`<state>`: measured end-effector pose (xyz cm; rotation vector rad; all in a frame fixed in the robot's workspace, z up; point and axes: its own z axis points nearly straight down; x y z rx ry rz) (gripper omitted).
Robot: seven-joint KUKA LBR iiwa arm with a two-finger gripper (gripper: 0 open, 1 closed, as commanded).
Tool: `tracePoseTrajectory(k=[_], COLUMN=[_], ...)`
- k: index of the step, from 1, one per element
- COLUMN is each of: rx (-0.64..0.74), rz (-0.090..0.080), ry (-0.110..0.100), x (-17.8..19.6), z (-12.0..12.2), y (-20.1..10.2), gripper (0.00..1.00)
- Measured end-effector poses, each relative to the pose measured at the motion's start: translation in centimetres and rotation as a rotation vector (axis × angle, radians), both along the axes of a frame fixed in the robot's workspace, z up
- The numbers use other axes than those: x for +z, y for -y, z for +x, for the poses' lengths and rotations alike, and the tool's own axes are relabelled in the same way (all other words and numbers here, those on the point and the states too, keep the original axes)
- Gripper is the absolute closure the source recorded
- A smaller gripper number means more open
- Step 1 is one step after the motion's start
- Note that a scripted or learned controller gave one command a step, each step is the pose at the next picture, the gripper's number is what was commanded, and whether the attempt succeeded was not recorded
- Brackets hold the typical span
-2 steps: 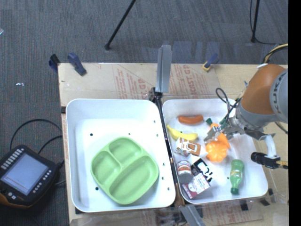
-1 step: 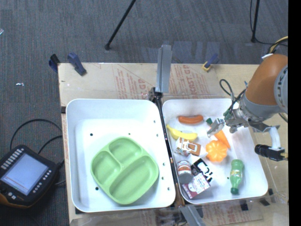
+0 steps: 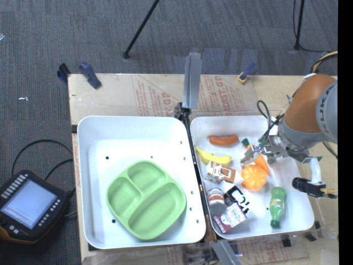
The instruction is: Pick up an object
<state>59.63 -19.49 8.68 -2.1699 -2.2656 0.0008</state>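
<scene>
Two white bins sit side by side on the bench, and the work at this moment is all in the right bin (image 3: 306,217), at the right centre of the frame. The arm (image 3: 311,112), grey with its orange band, reaches in from the right edge and has its gripper (image 3: 255,154) low over the clutter, so the step in hand looks like the approach to a grasp, not yet a lift.

Fingers (image 3: 246,159) appear spread apart, pointing left and down, with nothing visibly caught between them; their tips hover just beside the orange pumpkin-shaped toy (image 3: 253,178) and an orange carrot-like piece (image 3: 261,164), though contact cannot be confirmed from this slant. Likely targets lie close: the yellow banana (image 3: 213,157) to the left, the orange sausage (image 3: 223,140) toward the bin's upper part.

The next move would call for settling the fingers around one item, closing, then rising clear of the neighbours, since the crowding invites a glancing miss.

At lower left of the frame, the left bin (image 3: 91,131) carries a green divided plate (image 3: 146,200).
</scene>
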Motion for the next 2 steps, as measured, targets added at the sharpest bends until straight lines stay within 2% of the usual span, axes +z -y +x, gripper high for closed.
tracePoseTrajectory(k=[1,2], rx=[-0.002,-0.373], rz=[0.002,-0.004], ry=[-0.001,0.001], x=[0.9,10.7], z=[0.0,2.9], y=[0.0,-2.4], gripper=[1.0,1.0])
